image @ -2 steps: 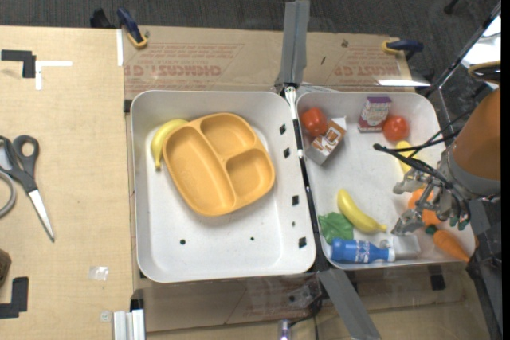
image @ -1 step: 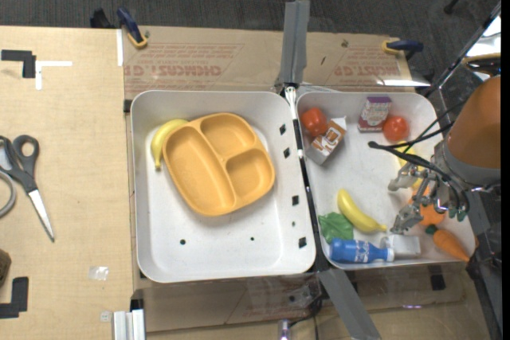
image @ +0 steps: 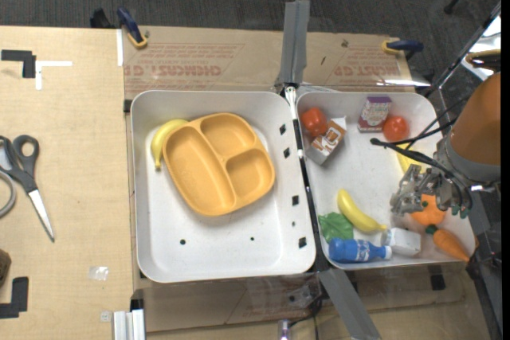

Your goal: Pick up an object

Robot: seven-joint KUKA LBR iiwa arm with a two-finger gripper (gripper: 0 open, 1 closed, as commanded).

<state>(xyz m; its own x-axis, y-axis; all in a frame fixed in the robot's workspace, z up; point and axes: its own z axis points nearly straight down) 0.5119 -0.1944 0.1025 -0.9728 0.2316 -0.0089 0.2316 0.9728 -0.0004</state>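
Observation:
My gripper (image: 411, 200) hangs low over the right side of the right bin (image: 362, 171), reaching in from the right. Just beneath and to its right lies an orange toy (image: 431, 212), with a carrot (image: 448, 243) a little nearer the front. A yellow banana (image: 358, 212) lies to the gripper's left, apart from it. A blue bottle (image: 360, 252) rests along the bin's front wall, next to a green toy (image: 335, 227). I see nothing clearly held.
At the back of the right bin sit two red round toys (image: 313, 120) (image: 395, 127), a small carton (image: 327, 143) and a purple-topped packet (image: 374, 112). The left bin (image: 159, 243) holds a yellow divided plate (image: 219, 162) and another banana (image: 162, 141). Scissors (image: 30, 181) lie on the bench at left.

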